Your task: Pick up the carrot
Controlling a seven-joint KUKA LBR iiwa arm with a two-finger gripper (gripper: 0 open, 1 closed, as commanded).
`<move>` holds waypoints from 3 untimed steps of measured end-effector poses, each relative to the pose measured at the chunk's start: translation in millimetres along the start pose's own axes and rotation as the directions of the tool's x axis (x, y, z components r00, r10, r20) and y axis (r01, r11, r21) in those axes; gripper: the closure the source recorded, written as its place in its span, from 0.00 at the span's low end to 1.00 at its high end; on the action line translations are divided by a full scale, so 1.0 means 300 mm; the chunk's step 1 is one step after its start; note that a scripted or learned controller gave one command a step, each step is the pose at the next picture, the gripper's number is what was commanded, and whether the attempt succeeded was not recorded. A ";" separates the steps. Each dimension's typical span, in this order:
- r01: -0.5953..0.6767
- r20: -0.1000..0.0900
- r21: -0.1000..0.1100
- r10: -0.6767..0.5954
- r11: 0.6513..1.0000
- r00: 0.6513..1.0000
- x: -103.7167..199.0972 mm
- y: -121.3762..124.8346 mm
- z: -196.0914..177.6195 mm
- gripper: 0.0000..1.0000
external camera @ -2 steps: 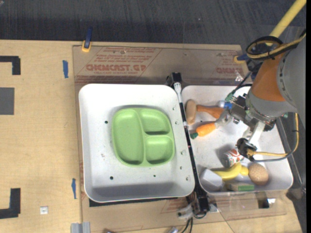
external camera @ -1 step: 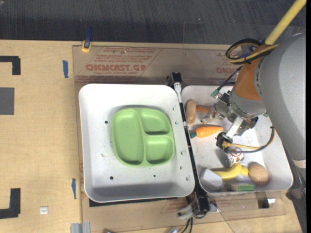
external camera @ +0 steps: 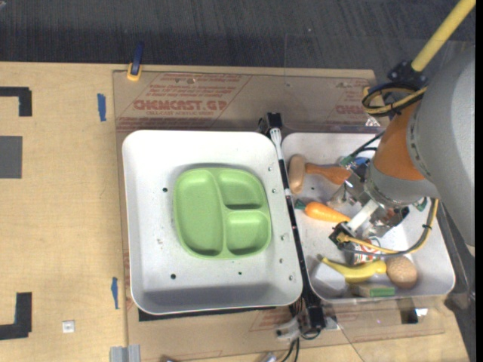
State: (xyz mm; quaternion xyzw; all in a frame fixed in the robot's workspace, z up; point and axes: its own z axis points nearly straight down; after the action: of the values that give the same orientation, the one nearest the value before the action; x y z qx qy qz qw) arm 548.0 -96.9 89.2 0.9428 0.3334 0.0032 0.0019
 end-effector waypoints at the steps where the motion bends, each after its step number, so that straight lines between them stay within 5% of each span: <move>1: -0.456 -0.002 -0.006 0.456 0.890 0.890 0.016 0.028 0.002 0.00; 2: -0.430 0.051 0.023 0.429 0.902 0.902 0.199 0.147 -0.001 0.00; 3: -0.102 0.002 0.005 0.102 0.995 0.995 -0.098 -0.097 -0.001 0.00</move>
State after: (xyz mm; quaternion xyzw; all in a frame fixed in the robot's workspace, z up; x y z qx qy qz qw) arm 506.8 -92.7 89.3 0.9586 0.2848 0.0014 -0.0004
